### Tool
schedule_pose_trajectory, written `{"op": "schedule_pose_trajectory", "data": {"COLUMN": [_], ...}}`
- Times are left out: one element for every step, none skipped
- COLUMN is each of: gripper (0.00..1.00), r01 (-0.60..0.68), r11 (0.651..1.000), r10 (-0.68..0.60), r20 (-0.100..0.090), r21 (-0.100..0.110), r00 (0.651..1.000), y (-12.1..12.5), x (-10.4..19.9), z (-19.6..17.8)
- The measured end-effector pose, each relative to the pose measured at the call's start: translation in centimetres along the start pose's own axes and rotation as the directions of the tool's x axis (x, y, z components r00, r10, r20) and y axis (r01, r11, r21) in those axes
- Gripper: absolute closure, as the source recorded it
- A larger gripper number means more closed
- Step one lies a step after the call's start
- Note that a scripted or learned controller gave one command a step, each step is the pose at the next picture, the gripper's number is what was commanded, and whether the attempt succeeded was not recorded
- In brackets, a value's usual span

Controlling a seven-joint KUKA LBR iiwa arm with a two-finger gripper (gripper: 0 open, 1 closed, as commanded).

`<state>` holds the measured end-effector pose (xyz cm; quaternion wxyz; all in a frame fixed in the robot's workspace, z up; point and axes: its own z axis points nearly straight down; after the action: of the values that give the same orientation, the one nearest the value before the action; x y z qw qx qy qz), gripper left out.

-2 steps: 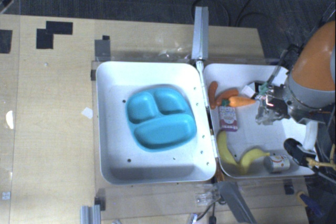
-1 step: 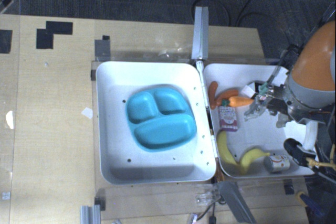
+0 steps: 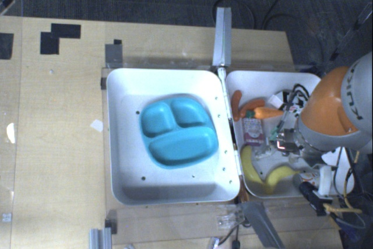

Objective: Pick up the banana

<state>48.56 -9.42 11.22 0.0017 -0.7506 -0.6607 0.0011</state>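
Note:
The yellow banana [image 3: 263, 176] lies curved in the near left corner of the right bin [image 3: 256, 76]. One end points up along the bin's left wall, and the other end points right, under the arm. My gripper [image 3: 277, 146] hangs low over the right bin, just above and to the right of the banana's upper end. The grey wrist and the orange band [image 3: 326, 108] cover the bin's right half. Nothing is visibly held.
The left bin [image 3: 116, 125] holds a blue divided plate [image 3: 178, 131]. At the back of the right bin lie a red sausage-like piece [image 3: 236, 103], an orange carrot-like piece [image 3: 260, 108] and a pink packet [image 3: 252, 129]. Cables trail near the wrist.

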Motion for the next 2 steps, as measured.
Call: {"op": "schedule_pose_trajectory", "data": {"gripper": [0.00,0.00], "r01": [0.286,0.423], "r11": [0.958,0.906], "r10": [-0.285,-0.423], "r20": [0.012,0.003], "r21": [-0.020,-0.005], "r00": [0.958,0.906], "y": [0.5,-0.1], "x": [0.3,6.9], "z": [2.0,-10.2]}}
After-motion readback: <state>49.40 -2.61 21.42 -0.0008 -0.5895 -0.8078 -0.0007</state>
